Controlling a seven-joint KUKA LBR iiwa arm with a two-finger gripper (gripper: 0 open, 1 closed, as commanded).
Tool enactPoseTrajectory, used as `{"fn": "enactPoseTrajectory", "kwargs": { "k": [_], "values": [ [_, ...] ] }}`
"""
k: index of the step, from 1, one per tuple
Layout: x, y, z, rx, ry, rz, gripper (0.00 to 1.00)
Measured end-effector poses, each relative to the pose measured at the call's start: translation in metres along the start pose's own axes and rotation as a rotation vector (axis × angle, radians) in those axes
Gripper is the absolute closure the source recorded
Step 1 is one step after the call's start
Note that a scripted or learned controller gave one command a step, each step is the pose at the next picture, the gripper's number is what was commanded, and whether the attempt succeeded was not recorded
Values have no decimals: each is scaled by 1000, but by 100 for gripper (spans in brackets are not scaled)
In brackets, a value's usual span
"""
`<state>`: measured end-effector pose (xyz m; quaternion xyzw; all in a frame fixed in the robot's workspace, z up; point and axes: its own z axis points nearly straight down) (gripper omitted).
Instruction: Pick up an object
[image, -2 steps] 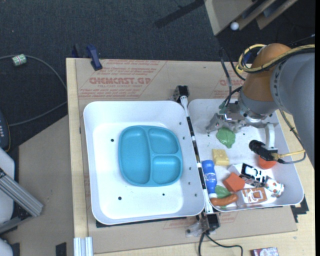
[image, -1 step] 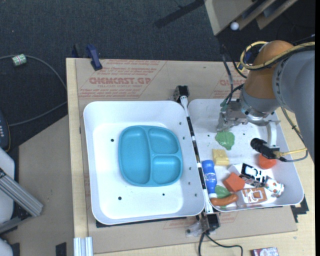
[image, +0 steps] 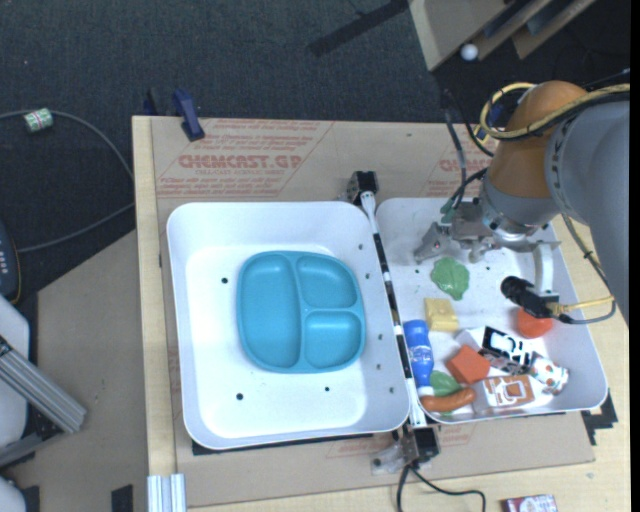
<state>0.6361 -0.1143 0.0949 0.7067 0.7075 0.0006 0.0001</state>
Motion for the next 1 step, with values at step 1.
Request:
{"fn": "enactPoseTrajectory", "kwargs": {
  "k": [1],
  "values": [
    [11,-18,11,4,0,1,0]
  ]
}}
